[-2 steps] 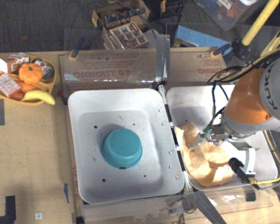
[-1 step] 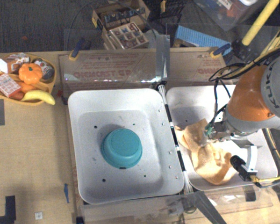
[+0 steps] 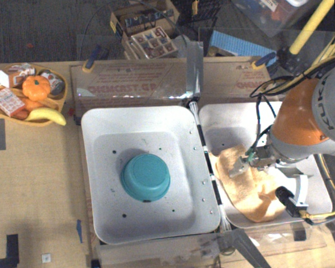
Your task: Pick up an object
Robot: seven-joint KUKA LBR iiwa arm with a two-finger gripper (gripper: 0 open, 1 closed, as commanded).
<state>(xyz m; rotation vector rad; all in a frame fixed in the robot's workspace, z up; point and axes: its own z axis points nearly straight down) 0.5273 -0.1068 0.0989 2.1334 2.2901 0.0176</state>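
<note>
Teal bowl (image 3: 146, 177) upside-down in L bin (image 3: 96, 162), tan cloth (image 3: 246, 185) in R bin (image 3: 223, 125) (end effector (image 3: 248, 160) grip unclear)

A wooden bench (image 3: 35, 182) fills the lower left, with a dark carpeted floor (image 3: 39, 28) beyond its far edge. On the bench's far left corner sits a bowl (image 3: 25, 93) of toy food, a banana (image 3: 46, 115) at its near rim. Behind the bench runs a cardboard wall (image 3: 137, 82), taped at the middle. On the floor past the cardboard stand an open box (image 3: 148, 28) of small items, a blue pad (image 3: 233, 43) and a clear plastic tub (image 3: 272, 2). Black tape marks (image 3: 11, 251) lie on the bench's near left.
</note>
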